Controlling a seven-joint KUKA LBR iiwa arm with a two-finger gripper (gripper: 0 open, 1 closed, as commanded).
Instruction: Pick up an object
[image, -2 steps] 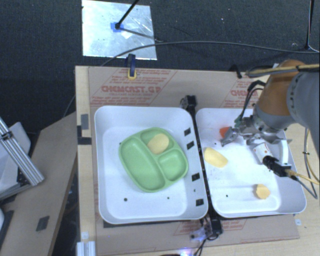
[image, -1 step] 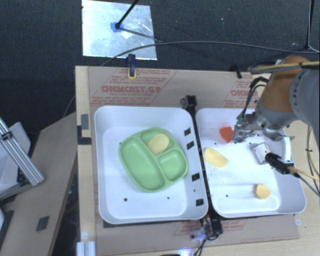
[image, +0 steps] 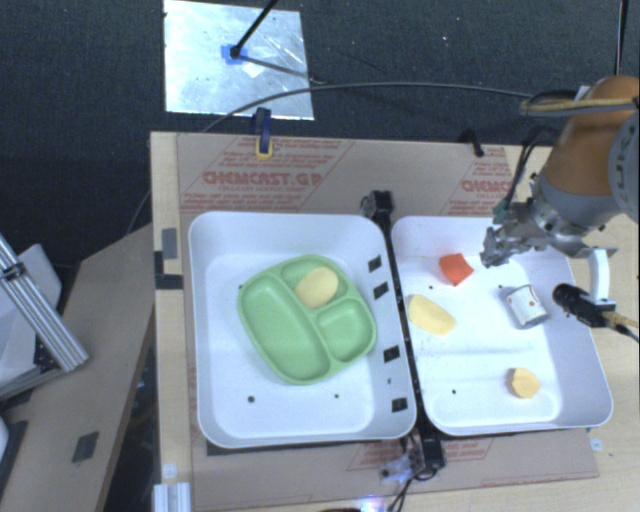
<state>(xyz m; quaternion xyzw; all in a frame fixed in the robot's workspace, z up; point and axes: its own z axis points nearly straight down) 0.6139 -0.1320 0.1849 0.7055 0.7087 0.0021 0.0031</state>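
Four loose pieces lie apart in our right bin (image: 575, 400): orange block (image: 455, 268), yellow wedge (image: 431, 315), metal cylinder (image: 525, 305), small yellow chunk (image: 523, 382). Our gripper (image: 497, 247) hovers beside the block, nothing visibly held, probably lining up there.

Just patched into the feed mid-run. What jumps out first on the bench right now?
The green sectioned plastic tray dominates the left white bin, with a pale yellow rounded piece in one of its smaller compartments. In the right white bin, the end effector hovers near the back, just right of a small orange block. A yellow wedge, a silver metal piece and a small yellow chunk lie scattered there.
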